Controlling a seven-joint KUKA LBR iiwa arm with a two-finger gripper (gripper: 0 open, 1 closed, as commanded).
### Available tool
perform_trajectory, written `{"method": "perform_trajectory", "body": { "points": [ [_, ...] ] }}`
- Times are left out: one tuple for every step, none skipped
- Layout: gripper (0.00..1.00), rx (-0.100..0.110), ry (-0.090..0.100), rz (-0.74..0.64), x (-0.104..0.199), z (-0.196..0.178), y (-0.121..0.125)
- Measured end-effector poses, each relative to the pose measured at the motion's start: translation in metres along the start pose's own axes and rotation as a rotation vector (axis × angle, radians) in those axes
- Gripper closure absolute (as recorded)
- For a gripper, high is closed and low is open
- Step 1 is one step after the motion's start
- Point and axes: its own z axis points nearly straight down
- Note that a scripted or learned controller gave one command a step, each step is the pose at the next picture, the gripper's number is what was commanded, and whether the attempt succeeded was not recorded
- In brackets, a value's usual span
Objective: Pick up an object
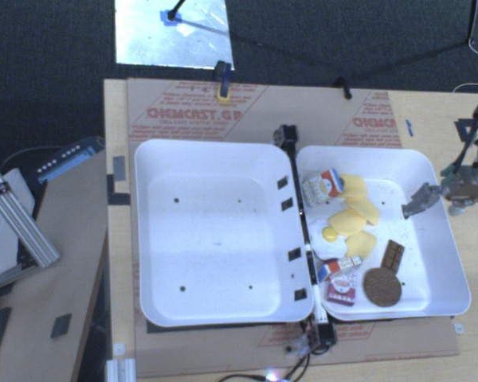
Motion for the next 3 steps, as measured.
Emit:
{"method": "perform_trajectory", "body": {
  "points": [
    [0.0, 0.015, 0.006, 0.001, 0.033, 0.16, -0.028],
    [1.0, -0.002, 0.0, 0.001, 0.031, 0.143, -0.023],
    [1.0, -0.001, 0.0, -0.006, 0.081, 0.189, 0.02]
  ]
}}
